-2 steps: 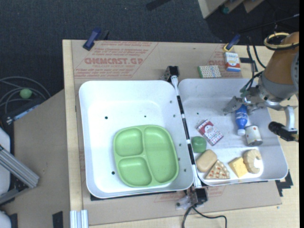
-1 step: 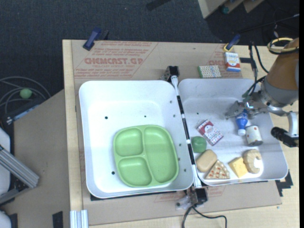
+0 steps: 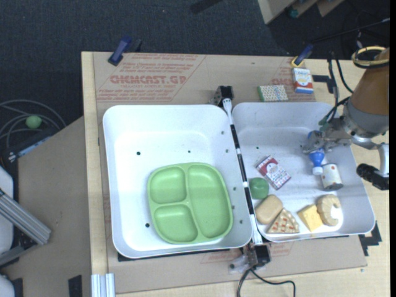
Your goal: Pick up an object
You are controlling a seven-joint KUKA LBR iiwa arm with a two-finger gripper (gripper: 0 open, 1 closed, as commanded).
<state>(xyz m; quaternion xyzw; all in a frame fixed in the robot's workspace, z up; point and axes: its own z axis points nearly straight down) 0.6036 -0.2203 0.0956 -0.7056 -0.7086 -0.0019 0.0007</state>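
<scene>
- Grey two-finger gripper [image 3: 321,142] sits low in the right white bin [image 3: 278,119], at its back right; honestly can't tell its state.
- Small blue-and-white bottle-like object [image 3: 317,160] just below it, white cylinder [image 3: 331,176] beside.
- Green three-compartment plastic plate [image 3: 189,202] lies in the left white bin [image 3: 154,129].

bench [image 3: 93,166]: tan board, red print along far edge | left white bin [image 3: 124,141] and right white bin [image 3: 272,119] side by side, touching mid-bench | small patterned card [image 3: 273,93] and small carton [image 3: 302,80] near far right corner | blue clamps [image 3: 119,51] at far corners
</scene>
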